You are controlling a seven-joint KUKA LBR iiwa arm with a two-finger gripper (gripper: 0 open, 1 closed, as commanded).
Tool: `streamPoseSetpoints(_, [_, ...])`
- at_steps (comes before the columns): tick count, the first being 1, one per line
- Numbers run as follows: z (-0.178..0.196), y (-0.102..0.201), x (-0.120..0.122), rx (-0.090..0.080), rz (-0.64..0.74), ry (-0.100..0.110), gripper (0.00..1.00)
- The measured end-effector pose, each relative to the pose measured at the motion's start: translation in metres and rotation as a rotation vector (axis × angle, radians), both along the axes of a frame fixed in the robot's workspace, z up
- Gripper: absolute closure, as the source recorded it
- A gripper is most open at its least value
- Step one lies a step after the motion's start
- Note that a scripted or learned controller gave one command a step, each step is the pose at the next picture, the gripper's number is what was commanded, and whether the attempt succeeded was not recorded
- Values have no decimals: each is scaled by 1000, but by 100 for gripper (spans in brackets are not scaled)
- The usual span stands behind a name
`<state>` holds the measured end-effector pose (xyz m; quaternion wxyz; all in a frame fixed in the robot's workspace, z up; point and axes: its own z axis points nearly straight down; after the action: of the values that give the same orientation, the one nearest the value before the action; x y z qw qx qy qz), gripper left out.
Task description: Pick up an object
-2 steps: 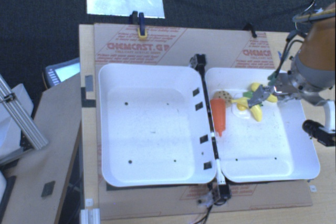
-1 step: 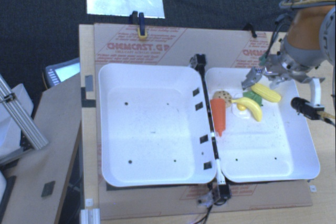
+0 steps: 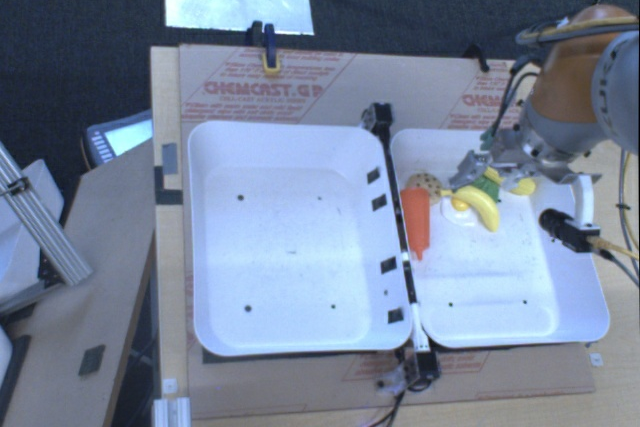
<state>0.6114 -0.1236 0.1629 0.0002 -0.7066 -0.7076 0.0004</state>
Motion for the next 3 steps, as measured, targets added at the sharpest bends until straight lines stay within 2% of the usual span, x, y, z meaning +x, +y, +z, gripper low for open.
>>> streamPoseSetpoints(1, [22, 46, -18, 1, 6, -1, 0])
streamPoseSetpoints(2, [65, 91, -32, 1, 5, -3, 0])
streamPoseSetpoints(3, [88, 64, -105, 1, -3, 1, 0])
